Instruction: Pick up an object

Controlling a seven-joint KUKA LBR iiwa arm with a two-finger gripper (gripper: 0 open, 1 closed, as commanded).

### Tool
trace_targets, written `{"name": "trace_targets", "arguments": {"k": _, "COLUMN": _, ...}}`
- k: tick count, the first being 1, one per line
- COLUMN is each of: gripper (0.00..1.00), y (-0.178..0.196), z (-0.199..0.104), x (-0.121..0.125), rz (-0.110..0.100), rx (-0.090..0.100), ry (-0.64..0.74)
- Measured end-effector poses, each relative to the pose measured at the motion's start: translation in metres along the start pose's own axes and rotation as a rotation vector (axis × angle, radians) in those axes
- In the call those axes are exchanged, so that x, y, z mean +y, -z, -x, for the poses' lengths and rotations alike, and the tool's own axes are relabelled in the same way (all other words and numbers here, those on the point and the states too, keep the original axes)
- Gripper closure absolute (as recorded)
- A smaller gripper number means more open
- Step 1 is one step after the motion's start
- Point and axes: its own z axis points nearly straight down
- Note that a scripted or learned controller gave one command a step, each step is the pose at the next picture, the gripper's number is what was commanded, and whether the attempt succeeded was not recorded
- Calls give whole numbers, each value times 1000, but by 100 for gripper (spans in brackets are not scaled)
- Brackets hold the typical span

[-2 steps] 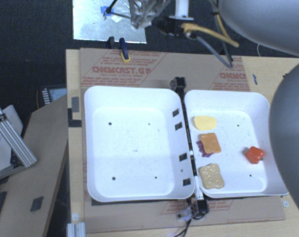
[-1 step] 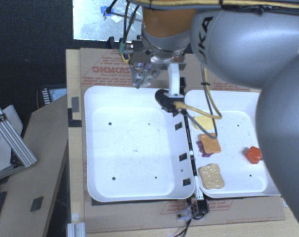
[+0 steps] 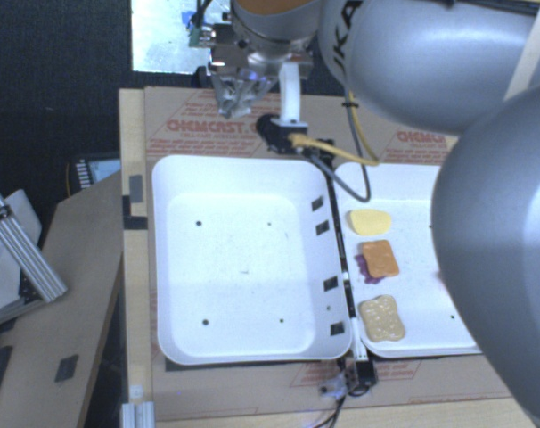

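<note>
Nearest the camera: cardboard sheet (image 3: 252, 390) under both bins, tan, printed in red, with a small black clip and wires at its front edge.

Left bin (image 3: 176, 239): shallow white plastic, rounded corners, smooth matte floor dotted with a few small dark holes. Black clips along the shared wall between the bins.

Right bin (image 3: 413, 185): same white plastic, largely covered by the arm's smooth grey housing (image 3: 484, 194). Three flat pieces in a column near its left wall:
- front: pale beige piece (image 3: 381, 319), lumpy outline, bumpy surface.
- middle: orange rectangular piece (image 3: 380, 259), slightly tilted, purple edge showing at its lower left.
- back: yellow piece (image 3: 370, 222), smooth, rounded oval.
Pieces close together, apparently not touching.

Farther back: yellow cable (image 3: 337, 152) and black cable looping over the far corner of the bins.

Farthest: gripper (image 3: 237, 96), metallic, hanging below the orange wrist band, beyond the far rim of the left bin, over cardboard. Fingers blurred; open or closed, cannot tell. Nothing seen between them. All three pieces well apart from gripper, to the right and nearer the camera.
</note>
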Motion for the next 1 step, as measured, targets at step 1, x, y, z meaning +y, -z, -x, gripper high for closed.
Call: {"name": "trace_targets", "arguments": {"k": 1, "gripper": 100, "y": 111, "z": 0, "x": -68, "rz": 2, "rx": 3, "ry": 2}}
